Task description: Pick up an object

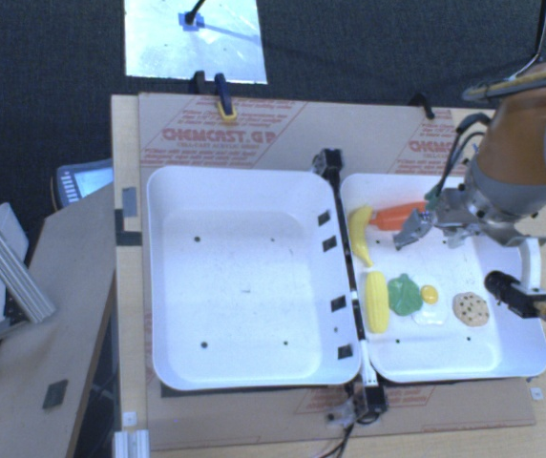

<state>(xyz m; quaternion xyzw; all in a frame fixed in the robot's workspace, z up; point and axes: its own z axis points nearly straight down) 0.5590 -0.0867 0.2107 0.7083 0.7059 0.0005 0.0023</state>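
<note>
The orange object (396, 216), a flat carrot-like piece, is found in the right bin (516, 361) just beside the banana (360, 234). The tool (414, 227) is hung directly over its right end, presumably lined up for a grasp. Whether the tool is open cannot be told.

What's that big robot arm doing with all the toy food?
The grey and orange robot arm is reaching into the right white bin to pick something up. Its gripper sits just above the orange toy carrot, beside the yellow toy banana. The yellow toy corn cob, green leafy toy, toy fried egg and toy cookie lie nearby, untouched.
</note>
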